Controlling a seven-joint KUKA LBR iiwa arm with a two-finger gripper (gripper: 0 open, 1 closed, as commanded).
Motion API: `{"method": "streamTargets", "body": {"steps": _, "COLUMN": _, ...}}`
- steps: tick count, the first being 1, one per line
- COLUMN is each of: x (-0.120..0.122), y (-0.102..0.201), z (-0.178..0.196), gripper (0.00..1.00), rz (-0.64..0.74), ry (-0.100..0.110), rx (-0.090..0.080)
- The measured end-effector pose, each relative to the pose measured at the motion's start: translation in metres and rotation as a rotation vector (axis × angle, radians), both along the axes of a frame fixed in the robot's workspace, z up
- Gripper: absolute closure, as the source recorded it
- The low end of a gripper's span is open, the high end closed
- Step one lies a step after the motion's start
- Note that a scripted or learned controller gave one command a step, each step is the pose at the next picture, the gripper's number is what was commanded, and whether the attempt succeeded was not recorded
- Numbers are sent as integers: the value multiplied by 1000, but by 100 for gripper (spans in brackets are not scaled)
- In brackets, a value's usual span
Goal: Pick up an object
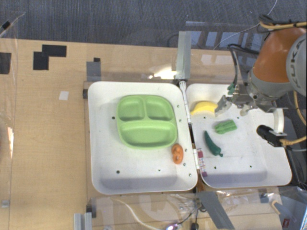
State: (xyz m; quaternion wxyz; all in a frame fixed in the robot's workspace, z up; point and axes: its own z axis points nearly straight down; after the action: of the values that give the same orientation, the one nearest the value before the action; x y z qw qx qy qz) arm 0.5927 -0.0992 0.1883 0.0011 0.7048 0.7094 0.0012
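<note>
- Left bin (103, 128): green divided plate (145, 120); orange piece (177, 153) at its lower right corner.
- Right bin (268, 169): yellow piece (203, 108), light green block (225, 126), dark green pepper (212, 144) lying slantwise.
- Gripper (233, 105): fingers apart, empty, above the block; the block likely nearest.

The arm (280, 56) enters from the right edge, its orange band showing above a grey wrist; the wrist bends down and leftward; the gripper (232, 104) hangs at the wrist's left end, its metal fingers (221, 105) pointing down and left; nothing shows between them; cables trail beside the wrist.
</note>
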Motion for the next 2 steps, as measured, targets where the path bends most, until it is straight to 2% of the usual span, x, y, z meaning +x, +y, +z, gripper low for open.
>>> {"method": "streamTargets", "body": {"steps": 1, "x": -1, "y": -10, "z": -92, "gripper": 0, "rz": -192, "ry": -3, "rx": 1}}
{"method": "streamTargets", "body": {"steps": 2, "x": -27, "y": 10, "z": -96, "gripper": 0, "rz": -122, "ry": -16, "rx": -2}}
